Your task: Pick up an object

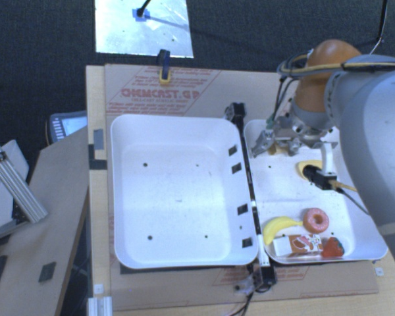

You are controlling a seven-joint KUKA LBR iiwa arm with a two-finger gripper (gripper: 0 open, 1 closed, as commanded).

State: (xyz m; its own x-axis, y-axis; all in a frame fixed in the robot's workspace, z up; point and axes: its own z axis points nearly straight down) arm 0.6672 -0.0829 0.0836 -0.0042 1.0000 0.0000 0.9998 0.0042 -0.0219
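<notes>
My gripper [276, 143] hangs low over the far left corner of the right bin [362, 232], under the orange-banded wrist. A small tan object [274, 150] lies right below it; I cannot tell whether the gripper touches it. At the near end of that bin lie a yellow banana [280, 227], a pink frosted donut [315, 220] and a red and white packet [309, 245]. All three are well apart from the gripper. A yellow piece [307, 166] shows by the bin's right side, partly hidden.
The left bin [122, 176] stands beside the right one, with a black clipped divider [245, 176] between them. Both rest on a cardboard sheet [164, 91]. The grey arm [375, 124] covers the right bin's far right part.
</notes>
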